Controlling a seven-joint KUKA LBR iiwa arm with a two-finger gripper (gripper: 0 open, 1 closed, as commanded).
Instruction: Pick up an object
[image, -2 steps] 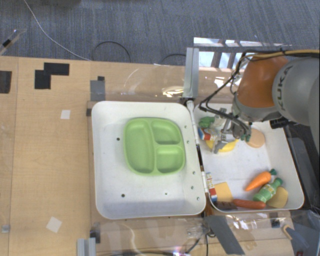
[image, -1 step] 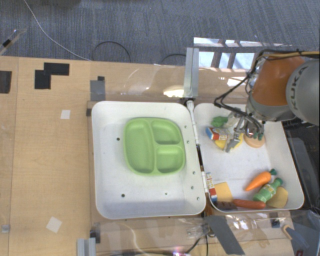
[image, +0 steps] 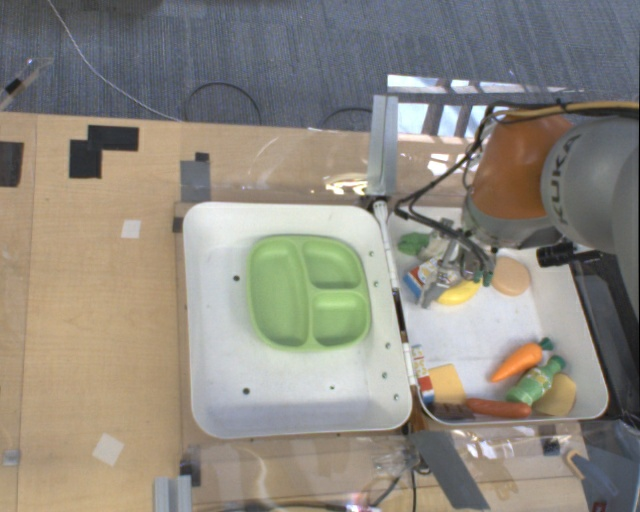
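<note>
Two shallow white bins sit side by side on the wooden surface (image: 90, 330). Within the left bin (image: 215, 400) lies a green divided plate (image: 305, 291), near that bin's middle. Over the right bin (image: 590, 395), the arm (image: 560, 180) reaches in from the right edge, its orange band above the wrist, and the gripper (image: 445, 272) hangs low at the bin's far left corner; whether the fingers are released or clenched cannot be told. Just beside the gripper lies a yellow banana-like toy (image: 458, 293), with a green piece (image: 413, 242) toward the far edge and a round tan disc (image: 510, 277) to its right. Along the bin's near edge are a toy carrot (image: 518, 362), a small green bottle (image: 537, 382), a tan lump (image: 562, 395), a red sausage-like piece (image: 497, 407) and a yellow block (image: 446, 383).
</note>
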